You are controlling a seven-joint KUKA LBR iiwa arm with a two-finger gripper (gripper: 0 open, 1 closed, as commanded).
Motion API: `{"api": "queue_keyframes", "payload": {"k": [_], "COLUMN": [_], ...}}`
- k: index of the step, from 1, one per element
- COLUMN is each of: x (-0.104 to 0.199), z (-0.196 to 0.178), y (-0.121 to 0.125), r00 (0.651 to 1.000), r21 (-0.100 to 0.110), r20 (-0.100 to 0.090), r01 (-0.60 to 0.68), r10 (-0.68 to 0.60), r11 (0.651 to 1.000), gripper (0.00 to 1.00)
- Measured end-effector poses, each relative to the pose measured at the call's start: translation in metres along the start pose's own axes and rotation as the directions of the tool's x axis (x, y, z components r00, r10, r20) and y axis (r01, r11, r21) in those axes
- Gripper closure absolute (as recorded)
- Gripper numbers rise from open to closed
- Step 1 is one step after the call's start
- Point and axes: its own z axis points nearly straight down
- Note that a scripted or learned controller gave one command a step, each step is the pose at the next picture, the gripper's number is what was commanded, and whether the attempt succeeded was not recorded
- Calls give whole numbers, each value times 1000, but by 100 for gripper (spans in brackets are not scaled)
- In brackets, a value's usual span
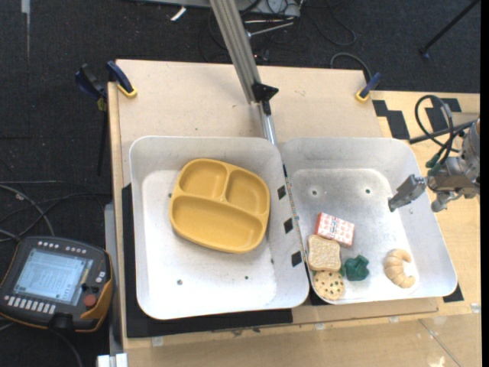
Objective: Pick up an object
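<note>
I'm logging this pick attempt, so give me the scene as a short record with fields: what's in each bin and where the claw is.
left bin: yellow divided plate
right bin: pink packet, slice of bread, cookie, green toy, croissant
item layout: clustered in the near part of the right bin
claw: over the right bin's right side, above the items, holding nothing
arm: enters from the right edge
</note>
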Motion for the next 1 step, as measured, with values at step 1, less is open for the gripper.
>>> {"api": "queue_keyframes", "payload": {"k": [1], "x": [0], "z": [0], "y": [0], "r00": [1000], "r21": [0], "r20": [0], "r01": [-1], "r10": [1], "r11": [1000], "gripper": [0]}}
